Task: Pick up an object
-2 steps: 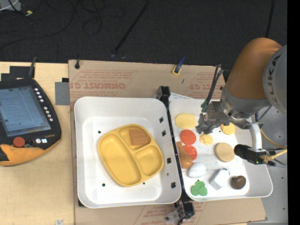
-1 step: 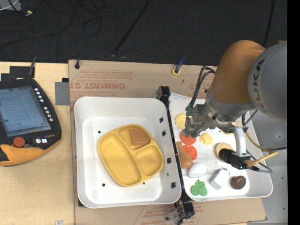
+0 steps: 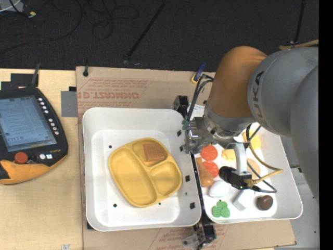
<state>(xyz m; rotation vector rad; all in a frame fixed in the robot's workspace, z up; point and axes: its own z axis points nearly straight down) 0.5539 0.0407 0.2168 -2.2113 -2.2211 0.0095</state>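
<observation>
**Grey arm over the right bin: pick not yet confirmed**

You are watching the grey arm (image 3: pixel 270 98) reaching in from 3 o'clock. Its gripper (image 3: pixel 199 137) is hanging over the right bin (image 3: pixel 291 212), near that bin's 10 o'clock corner. The wrist is covering the gripper from above, so you cannot tell whether it is wide, narrow or closed on anything.

You are advised to count the pick as not done, since nothing is showing clear of the bin floor. All candidate objects are lying in the right bin:

- The red pieces (image 3: pixel 209 153) are lying just beside the gripper, at its 5 o'clock.
- An orange piece (image 3: pixel 206 179) and a white piece (image 3: pixel 218 190) are lying further along the same line.
- A green piece (image 3: pixel 221 209) is sitting at the bin's 7 o'clock.
- A brown ball (image 3: pixel 264 202) is sitting at the bin's 5 o'clock.

The left bin (image 3: pixel 96 139) is holding a yellow tray (image 3: pixel 132 176), with a brown square (image 3: pixel 153 151) in its 12 o'clock compartment.

Judging from this, the red pieces are looking like the likeliest target. The grasp and the lift are remaining.
</observation>
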